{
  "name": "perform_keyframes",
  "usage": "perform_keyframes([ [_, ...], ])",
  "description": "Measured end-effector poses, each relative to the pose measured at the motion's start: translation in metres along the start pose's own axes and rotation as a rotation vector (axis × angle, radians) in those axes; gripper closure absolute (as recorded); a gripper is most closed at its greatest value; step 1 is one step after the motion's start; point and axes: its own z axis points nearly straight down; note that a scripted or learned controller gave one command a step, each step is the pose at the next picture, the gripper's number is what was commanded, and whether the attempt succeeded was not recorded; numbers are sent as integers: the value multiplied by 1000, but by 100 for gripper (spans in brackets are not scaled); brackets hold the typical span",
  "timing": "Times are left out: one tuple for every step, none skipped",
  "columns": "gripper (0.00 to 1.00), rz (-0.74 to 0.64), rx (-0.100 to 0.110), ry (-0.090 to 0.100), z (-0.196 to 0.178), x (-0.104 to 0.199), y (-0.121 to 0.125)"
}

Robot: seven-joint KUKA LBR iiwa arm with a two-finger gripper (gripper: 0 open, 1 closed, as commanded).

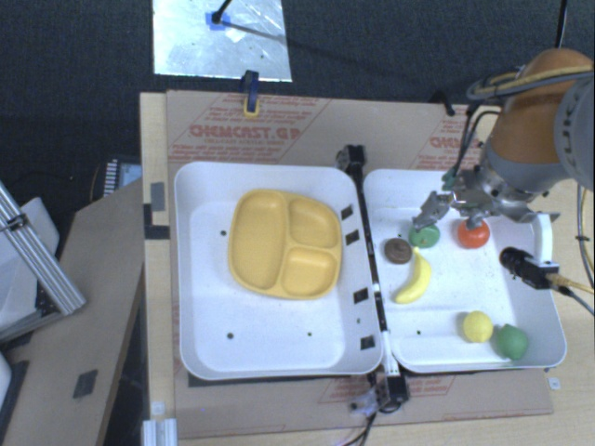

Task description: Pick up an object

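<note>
The hand (448, 210) is poised low over the right bin (558, 342), its two fingers spread apart with nothing seen between them. A green ball (425, 236) lies just below one finger and a tomato (472, 234) just below the other, so the hand straddles the gap between them. For a clean pick, one target should be chosen and the hand centred over it before descent; the fingers are best closed only when the thing sits squarely between them. The banana (414, 282) and brown disc (398, 250) lie nearby and should not be nudged.
</note>
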Motion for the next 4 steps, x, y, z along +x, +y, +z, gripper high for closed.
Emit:
perform_keyframes([
  [0, -2, -14, -1, -8, 0, 3],
  [0, -2, -11, 0, 36, 7, 4],
  [0, 0, -11, 0, 96, 13, 1],
  [0, 1, -12, -1, 108, 13, 2],
])
